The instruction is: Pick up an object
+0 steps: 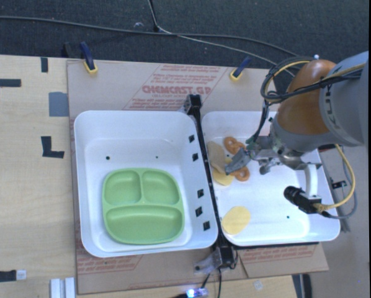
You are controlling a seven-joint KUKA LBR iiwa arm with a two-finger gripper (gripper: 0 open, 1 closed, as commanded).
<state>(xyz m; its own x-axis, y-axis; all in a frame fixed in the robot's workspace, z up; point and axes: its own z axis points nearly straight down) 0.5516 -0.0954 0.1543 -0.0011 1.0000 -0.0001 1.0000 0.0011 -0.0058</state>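
So my gripper (238, 162) is down in the right bin (297, 228), middle of the frame, over a cluster of orange and yellow snack-looking pieces (226, 166) crowded against the divider wall. Can't tell whether it's spread or pinching anything. Tight on that wall side, I'd guess; the lone yellow disc (236, 219) lower down has more room. Green tray (142, 205) sits in the left bin.

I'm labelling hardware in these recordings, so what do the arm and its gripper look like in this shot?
The arm is grey with rounded housings and a glossy orange band above the wrist. Black and yellow cables loop around the band and down the arm's side. The gripper is dark grey metal with two slim fingers. A white bracket with a black cylindrical part hangs below the wrist.
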